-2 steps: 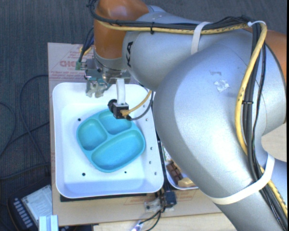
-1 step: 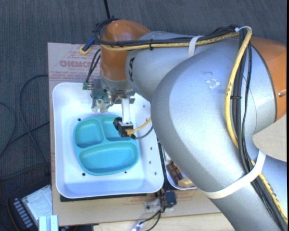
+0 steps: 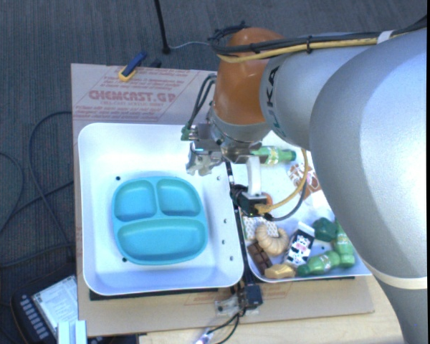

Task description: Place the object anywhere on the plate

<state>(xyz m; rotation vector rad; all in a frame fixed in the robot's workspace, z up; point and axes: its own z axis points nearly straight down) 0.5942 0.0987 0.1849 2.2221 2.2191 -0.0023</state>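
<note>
The grey arm (image 3: 358, 127) takes up the whole right side of the camera view, its bulk covering most of the right bin (image 3: 344, 269) and running off the frame's edge. The orange band (image 3: 245, 70) sits above the wrist, which hangs over the seam where the two bins meet, just right of the blue plate (image 3: 160, 221).

The left bin (image 3: 93, 192) lies open around that plate — bare white floor above it, to its left and below it, with a narrower strip between the plate's right rim and the bin wall. The plate itself, split into three compartments, carries nothing on it.

The gripper (image 3: 229, 167) points down at the seam, right of the plate's upper right corner. Its fingertips are lost among cables and dark fittings, so whether it is spread or pressed together cannot be told, nor whether anything sits in it.

Right of the plate, in the visible lower part of the right bin, toy pieces are heaped together: a pale croissant-like piece (image 3: 274, 242), a brown block (image 3: 258, 255), a black-and-white piece (image 3: 298, 248), green pieces (image 3: 328, 249). Which is the task's object is unclear. A green bottle-like item (image 3: 279, 155) peeks out beside the wrist.
</note>
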